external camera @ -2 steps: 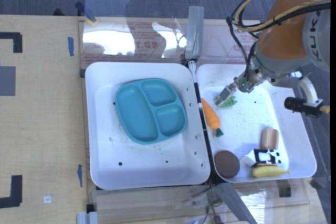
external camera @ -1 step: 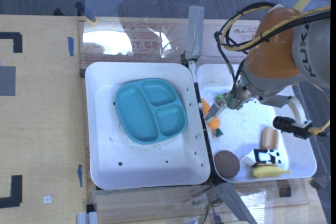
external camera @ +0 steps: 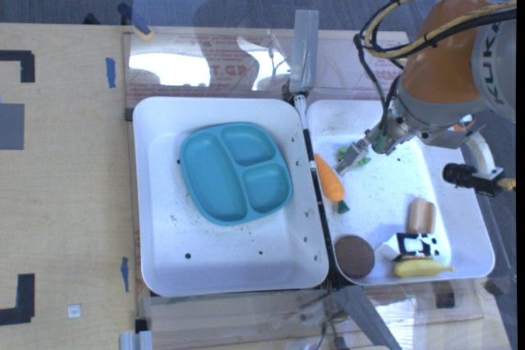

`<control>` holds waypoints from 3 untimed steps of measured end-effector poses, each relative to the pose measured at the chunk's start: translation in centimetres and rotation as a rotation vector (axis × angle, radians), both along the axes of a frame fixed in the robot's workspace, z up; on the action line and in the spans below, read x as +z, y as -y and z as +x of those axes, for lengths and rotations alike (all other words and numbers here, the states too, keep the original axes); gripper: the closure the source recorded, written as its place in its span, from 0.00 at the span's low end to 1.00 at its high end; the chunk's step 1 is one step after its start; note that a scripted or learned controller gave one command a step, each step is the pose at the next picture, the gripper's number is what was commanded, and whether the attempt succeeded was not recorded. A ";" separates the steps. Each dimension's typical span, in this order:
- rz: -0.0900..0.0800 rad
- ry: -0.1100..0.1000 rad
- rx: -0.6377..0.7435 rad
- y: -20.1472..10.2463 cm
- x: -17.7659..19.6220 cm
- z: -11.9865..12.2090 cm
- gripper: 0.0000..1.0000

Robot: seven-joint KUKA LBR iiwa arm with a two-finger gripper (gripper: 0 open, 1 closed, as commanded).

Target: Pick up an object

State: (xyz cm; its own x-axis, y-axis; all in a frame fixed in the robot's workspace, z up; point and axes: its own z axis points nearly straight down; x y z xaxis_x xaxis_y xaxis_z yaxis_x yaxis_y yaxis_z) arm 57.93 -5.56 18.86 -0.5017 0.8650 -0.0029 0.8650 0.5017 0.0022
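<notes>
Progress was small: the two-finger gripper (external camera: pixel 354 157), fingers apart and empty, hung just above the orange plastic carrot (external camera: pixel 330 179) in the right white bin (external camera: pixel 459 213); grasp and lift remained.

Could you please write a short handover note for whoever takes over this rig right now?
Gripper: low over the upper left part of the right bin, just above the carrot; nothing is visibly held.
Things: the carrot lies along the right bin's left wall. A brown round object sits at the bin's near left corner. A hot dog, a black and white toy and a banana cluster at the near right. The left bin holds a blue divided plate.
Done: nothing picked up yet.
Left: grasp an object, probably the carrot as it is nearest, and lift it.
</notes>
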 end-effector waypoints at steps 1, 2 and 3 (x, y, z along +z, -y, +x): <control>0.001 -0.012 -0.069 5.6 -8.0 2.4 0.00; -0.001 0.004 0.239 4.3 -10.2 6.3 0.00; -0.002 0.012 0.238 4.3 -9.0 6.5 1.00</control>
